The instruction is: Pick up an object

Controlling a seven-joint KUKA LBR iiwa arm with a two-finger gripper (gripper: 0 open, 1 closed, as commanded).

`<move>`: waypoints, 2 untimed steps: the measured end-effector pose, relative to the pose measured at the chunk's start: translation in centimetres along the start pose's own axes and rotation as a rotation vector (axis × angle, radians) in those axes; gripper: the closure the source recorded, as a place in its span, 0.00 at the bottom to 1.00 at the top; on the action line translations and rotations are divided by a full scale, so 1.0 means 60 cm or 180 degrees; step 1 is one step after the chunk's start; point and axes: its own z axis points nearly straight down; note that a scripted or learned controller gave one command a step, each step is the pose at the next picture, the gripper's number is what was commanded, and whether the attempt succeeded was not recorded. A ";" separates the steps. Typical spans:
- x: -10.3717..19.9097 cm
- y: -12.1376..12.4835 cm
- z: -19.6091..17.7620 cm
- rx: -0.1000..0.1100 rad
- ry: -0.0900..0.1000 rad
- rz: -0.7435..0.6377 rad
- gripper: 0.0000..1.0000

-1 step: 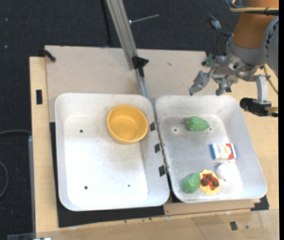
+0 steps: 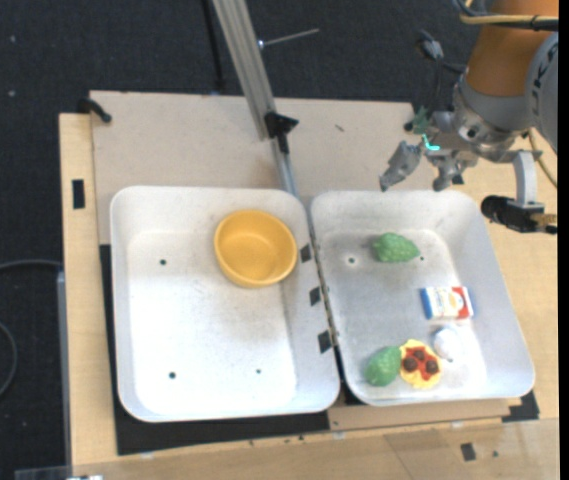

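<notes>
The hand (image 2: pixel 424 171) hangs spread open and holding nothing above the far rim of the right shallow white bin (image 2: pixel 494 268), poised over loose pickings like the green leafy lump (image 2: pixel 395 248) below.

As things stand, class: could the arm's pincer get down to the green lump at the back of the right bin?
Probably yes. The pincer, open, hangs above the bin's back rim, and the green lump lies apart with nothing over it.
</notes>
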 end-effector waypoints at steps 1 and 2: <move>-0.008 -0.008 0.104 0.0019 -0.0002 0.0013 0.00; -0.013 -0.025 0.201 0.0020 -0.0002 0.0015 0.00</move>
